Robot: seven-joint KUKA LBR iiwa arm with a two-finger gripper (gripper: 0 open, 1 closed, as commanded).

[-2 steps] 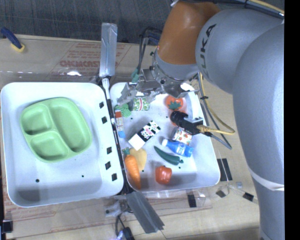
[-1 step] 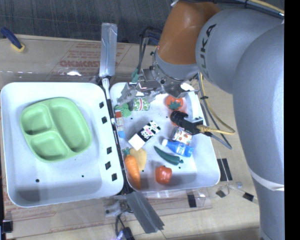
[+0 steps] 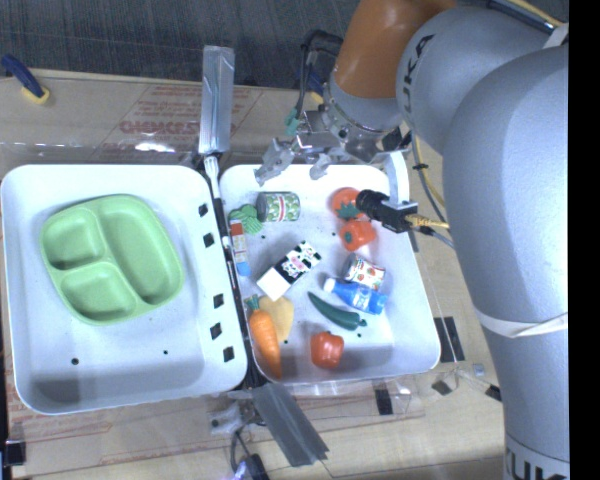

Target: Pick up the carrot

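The orange carrot [image 3: 264, 340] lies in the right bin [image 3: 412, 320], at its near left corner against the divider, with its tip pointing toward the front. A pale yellow piece [image 3: 280, 313] touches its top end. My gripper [image 3: 293, 167] hangs over the far left part of the same bin, just above a green can [image 3: 278, 206]. Its two grey fingers [image 3: 269, 169] are spread open with nothing between them. The carrot is well apart from the gripper, nearer the front of the bin.
The right bin also holds two red tomatoes [image 3: 358, 233], a black-and-white box [image 3: 299, 262], a blue bottle [image 3: 358, 296], a dark green vegetable [image 3: 335, 313] and a red pepper [image 3: 326, 349]. A green divided plate [image 3: 110, 256] sits in the left bin [image 3: 25, 353].
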